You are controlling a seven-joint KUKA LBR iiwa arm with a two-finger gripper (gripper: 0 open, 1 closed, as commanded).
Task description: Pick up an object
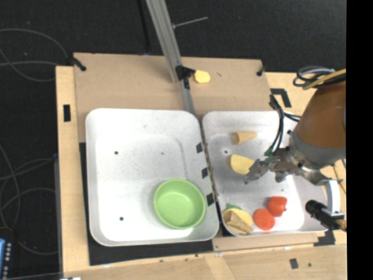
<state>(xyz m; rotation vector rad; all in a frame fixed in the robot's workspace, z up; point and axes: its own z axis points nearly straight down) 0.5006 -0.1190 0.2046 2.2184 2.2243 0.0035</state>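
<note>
In the right bin, a pale yellow wedge lies near the middle. My gripper hangs just right of it, its dark fingertips touching or nearly touching the wedge's right edge. A tan cone lies further back. Toward the front sit a red pepper-like piece, a red-orange ball, and a tan sandwich-like piece with a bit of green behind it. A green bowl stands in the left bin.
A small yellow object lies on the brown board behind the bins. A slanted metal pole rises from the divider between the bins. The arm's orange band overhangs the right bin's right side, with cables beside it.
</note>
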